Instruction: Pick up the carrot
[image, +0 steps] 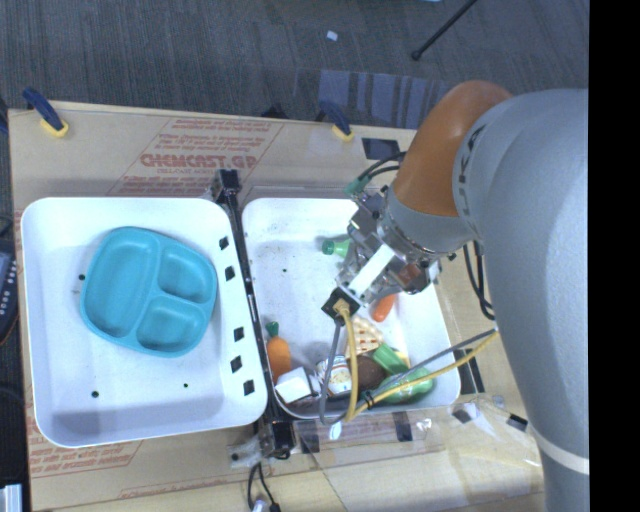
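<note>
Landmark: the carrot (279, 355), a short orange piece with a green tip. It lies in the near left corner of the right bin (300, 215), just beside the wall that bin shares with its neighbour. Nothing grips it.

Nearest the camera, just to the right of the carrot and a little closer, sits a small white block (293, 385). Further right of the carrot, along the bin's near end, are a dark brown lump (371, 372) and a green bottle-like thing (408, 384), touching each other. Just beyond them, level with the carrot and to its right, lies a slice of toy pizza (362, 339).

Beyond the carrot and to its right, the gripper (392, 278) hangs over the middle of the same bin, apart from the carrot. Whether it is apart or together cannot be told; the wrist hides it. A small orange piece (384, 307) shows just under it, on the carrot's side. The grey arm (530, 250) with its orange band fills the space to the right.

Further still from the carrot lies a small green thing (333, 245), just left of the gripper.

Left of the carrot, across the shared wall, the left bin (60, 400) holds a blue divided plate (149, 290), lying flat.

Farthest from the carrot, brown cardboard (190, 150) with red print lies under both bins, held by blue clamps (46, 111) at its far edge.
</note>
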